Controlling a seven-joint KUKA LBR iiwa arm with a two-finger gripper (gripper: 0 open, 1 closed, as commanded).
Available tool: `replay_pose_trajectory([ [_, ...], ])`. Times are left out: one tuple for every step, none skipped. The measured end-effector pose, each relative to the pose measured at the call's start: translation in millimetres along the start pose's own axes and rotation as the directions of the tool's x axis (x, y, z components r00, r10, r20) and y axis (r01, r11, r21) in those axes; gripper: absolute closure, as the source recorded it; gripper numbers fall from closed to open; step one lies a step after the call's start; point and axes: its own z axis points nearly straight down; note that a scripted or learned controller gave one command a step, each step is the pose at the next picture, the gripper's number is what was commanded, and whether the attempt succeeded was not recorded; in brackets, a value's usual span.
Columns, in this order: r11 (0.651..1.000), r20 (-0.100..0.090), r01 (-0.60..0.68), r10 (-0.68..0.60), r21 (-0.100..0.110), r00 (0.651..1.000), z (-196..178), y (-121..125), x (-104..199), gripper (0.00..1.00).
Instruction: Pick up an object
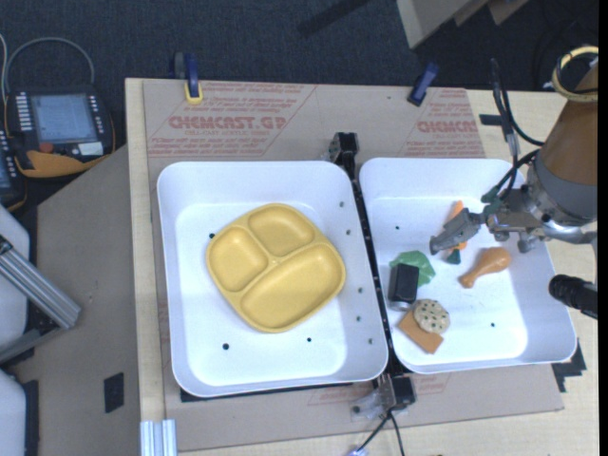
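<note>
Overhead, I log the gripper (450,239) low over the right bin (503,350), its fingers parted and holding nothing. An orange piece (457,211) lies just beside them; the drumstick (485,266), green piece (415,263), black block (405,282) and cookie (430,315) rest nearby. The yellow plate (275,266) sits in the left bin (180,255). By my judgement nothing is lifted yet; closing and raising remain.

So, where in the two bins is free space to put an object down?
Left bin: bare floor all around the yellow plate, widest along the front wall. Right bin: bare front right corner and back strip. Crowded in the middle, around the gripper, drumstick, cookie and black block.
</note>
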Motion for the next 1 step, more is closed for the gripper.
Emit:
replay_pose_trajectory([
  [1.0, 0.001, 0.003, -0.003, -0.01, 1.0, -4.7, 2.0, 0.2, 0.0],
])
